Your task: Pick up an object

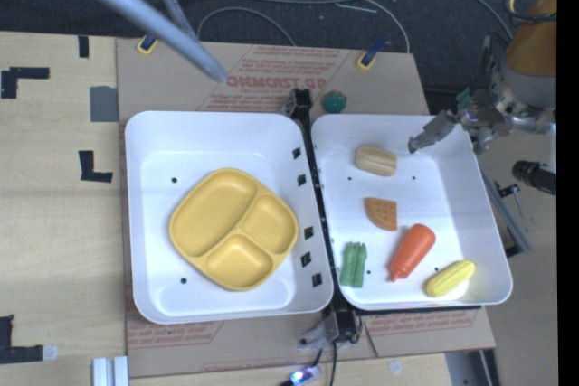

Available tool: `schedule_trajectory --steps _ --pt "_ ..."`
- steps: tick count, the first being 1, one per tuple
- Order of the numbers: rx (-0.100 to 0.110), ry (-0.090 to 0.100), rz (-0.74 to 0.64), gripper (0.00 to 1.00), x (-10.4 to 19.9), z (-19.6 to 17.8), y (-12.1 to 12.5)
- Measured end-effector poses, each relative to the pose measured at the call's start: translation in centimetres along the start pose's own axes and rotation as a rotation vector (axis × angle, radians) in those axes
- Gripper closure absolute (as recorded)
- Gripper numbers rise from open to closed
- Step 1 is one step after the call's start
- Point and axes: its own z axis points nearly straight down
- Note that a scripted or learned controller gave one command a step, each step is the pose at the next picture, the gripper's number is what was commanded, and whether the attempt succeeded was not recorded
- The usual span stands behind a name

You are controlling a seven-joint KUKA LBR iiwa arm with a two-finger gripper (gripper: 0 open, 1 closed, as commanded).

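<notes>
White right bin (470, 221) held the bun (375, 160), wedge (382, 213), carrot (412, 250), corn (450, 277), beans (354, 264). Gripper (423, 138) sat at bin's top-right edge, nr bun; couldn't tell open/shut, nothing held. Risk IMO: clips bin rim, or bun rolls off fingers.

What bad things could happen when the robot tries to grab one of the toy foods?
1. The carrot and corn lie close together, so the gripper might bump one while reaching for the other.
2. The corn sits by the right bin's rim, so a finger could hit the wall.
3. The bread roll looks rounded and could roll or slip away when squeezed.
</notes>
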Motion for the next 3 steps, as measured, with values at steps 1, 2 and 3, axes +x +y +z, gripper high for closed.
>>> schedule_trajectory --steps 1,2,3 --pt "-0.013 -0.003 -0.003 0.00 0.0 -0.8 0.3" --pt "-0.007 -0.003 -0.004 0.00 0.3 5.6 0.7" --pt "-0.009 -0.004 -0.003 0.00 -0.4 10.4 1.0"
